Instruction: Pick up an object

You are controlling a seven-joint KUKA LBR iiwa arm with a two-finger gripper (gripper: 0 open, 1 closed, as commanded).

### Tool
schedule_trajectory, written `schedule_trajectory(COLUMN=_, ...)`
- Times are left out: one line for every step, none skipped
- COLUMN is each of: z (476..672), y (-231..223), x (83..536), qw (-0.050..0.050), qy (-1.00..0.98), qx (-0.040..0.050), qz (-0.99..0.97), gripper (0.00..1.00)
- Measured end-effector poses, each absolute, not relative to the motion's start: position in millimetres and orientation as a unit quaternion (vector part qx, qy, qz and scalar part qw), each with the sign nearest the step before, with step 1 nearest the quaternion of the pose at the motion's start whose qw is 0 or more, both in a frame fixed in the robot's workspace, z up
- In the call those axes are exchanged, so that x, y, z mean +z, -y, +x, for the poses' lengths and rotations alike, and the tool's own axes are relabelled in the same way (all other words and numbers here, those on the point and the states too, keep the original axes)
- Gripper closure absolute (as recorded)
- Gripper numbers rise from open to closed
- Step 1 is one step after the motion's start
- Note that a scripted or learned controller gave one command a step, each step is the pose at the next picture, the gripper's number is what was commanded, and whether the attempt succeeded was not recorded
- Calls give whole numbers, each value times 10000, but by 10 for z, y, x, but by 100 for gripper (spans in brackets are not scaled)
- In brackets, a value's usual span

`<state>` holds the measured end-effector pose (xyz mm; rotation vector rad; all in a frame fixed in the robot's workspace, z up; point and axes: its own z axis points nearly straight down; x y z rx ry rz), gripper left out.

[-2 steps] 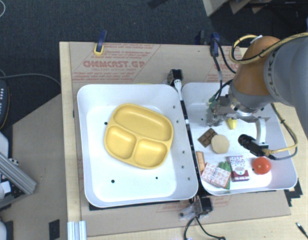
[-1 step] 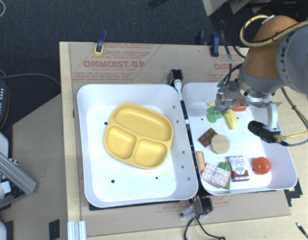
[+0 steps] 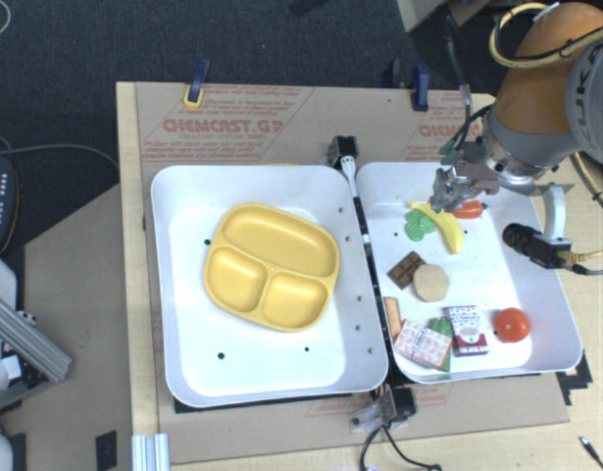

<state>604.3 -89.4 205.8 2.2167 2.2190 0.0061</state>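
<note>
My gripper hangs low at the back of the right bin, right over the top end of a yellow banana. A green leafy piece lies against the banana's left side. A small red-orange item shows just right of the gripper. Nearer the front lie a brown chocolate piece, a round beige cookie, a red tomato, a red and white carton and a pink checked packet. Nothing is visibly lifted.
The left bin holds a yellow divided plate. An orange strip lies along the right bin's left wall. The grey arm with its orange band comes in from the upper right. Clamps sit on the bench's far edge.
</note>
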Motion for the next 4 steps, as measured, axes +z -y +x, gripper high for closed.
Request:
schedule_trajectory(z=6051, y=891, x=2262, qw=16, qy=-7075, qx=11, qz=7067, gripper=100)
schedule_trajectory(z=5718, y=461, x=2364, qw=-18, qy=-7085, qx=-2, qz=7057, gripper=100)
schedule_trajectory(z=5441, y=73, x=2216, qw=-24, qy=-7082, qx=-10, qz=7060, gripper=100)
schedule_trajectory(z=4996, y=-356, x=2270, qw=-27, qy=-7087, qx=-8, qz=7055, gripper=100)
